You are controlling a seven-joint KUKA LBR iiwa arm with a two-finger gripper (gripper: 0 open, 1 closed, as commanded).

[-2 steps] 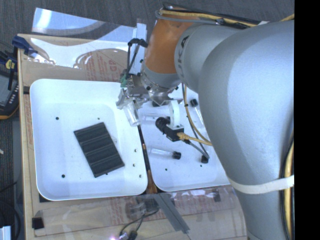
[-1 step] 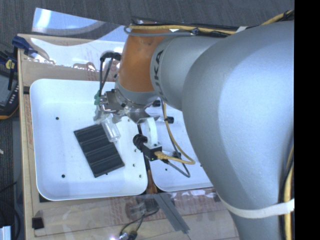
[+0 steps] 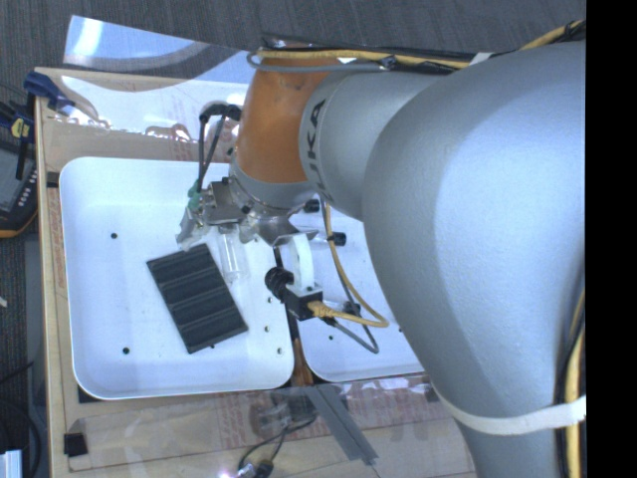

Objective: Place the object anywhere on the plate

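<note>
Looking at the gripper (image 3: pixel 227 247) first, I saw it low over the left bin (image 3: pixel 90 267), under the orange band (image 3: pixel 274 127) of the arm (image 3: pixel 448 217). I saw pale, half-transparent parts below the wrist, but whether it was spread or pressed together I could not tell, and I saw nothing held in it. Just beside it, toward the lower left, lay the dark ribbed object (image 3: pixel 197 298), a flat rectangle set at a slant on the floor of the left bin. Its upper end was nearly under the gripper, perhaps touching, though I could not be sure of this. I judged the object to be stiff and rather light, with grooves along its length that could give some grip, while its flatness left little height to catch. I thought the best hold would be across the short width, on the two long edges, near the middle. The right bin (image 3: pixel 343 357) was mostly covered by the arm, and I could not make out a plate, so the object seemed not yet placed.
</note>
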